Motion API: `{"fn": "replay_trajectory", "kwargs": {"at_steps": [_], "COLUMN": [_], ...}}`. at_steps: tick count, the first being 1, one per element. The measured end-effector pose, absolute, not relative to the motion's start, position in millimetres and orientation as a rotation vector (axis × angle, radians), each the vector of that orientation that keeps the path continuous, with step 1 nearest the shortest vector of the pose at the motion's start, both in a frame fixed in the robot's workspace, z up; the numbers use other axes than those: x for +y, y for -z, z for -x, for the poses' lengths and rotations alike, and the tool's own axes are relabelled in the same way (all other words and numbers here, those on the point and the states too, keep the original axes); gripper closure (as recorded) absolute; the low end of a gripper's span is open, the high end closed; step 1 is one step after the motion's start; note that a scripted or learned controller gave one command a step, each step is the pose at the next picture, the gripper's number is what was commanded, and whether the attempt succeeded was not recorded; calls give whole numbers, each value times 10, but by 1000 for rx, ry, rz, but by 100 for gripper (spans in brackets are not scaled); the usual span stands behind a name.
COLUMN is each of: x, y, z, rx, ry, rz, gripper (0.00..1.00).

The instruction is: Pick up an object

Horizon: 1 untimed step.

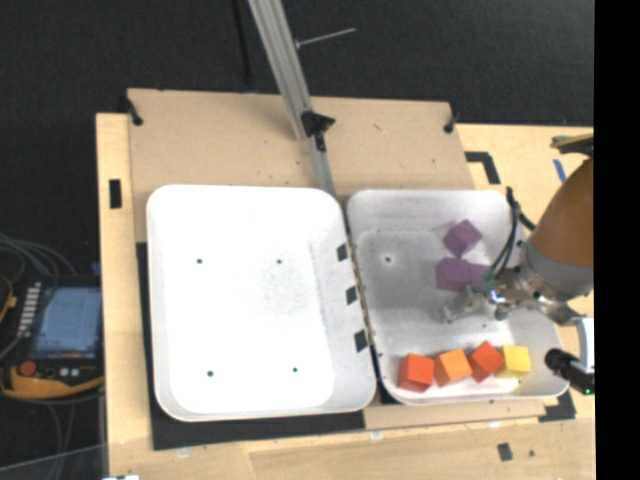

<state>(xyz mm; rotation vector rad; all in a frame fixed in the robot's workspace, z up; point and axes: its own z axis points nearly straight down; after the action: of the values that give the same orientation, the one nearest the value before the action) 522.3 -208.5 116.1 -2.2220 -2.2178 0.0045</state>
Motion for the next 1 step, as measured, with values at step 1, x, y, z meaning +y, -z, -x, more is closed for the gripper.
{"fn": "replay_trajectory", "kwargs": {"at_steps": [1], "x": [-2102], "y": [-978], "z": [-5232], "rx": [-2221], "ry": [-1], "rz": [2227], "gripper": [0]}}
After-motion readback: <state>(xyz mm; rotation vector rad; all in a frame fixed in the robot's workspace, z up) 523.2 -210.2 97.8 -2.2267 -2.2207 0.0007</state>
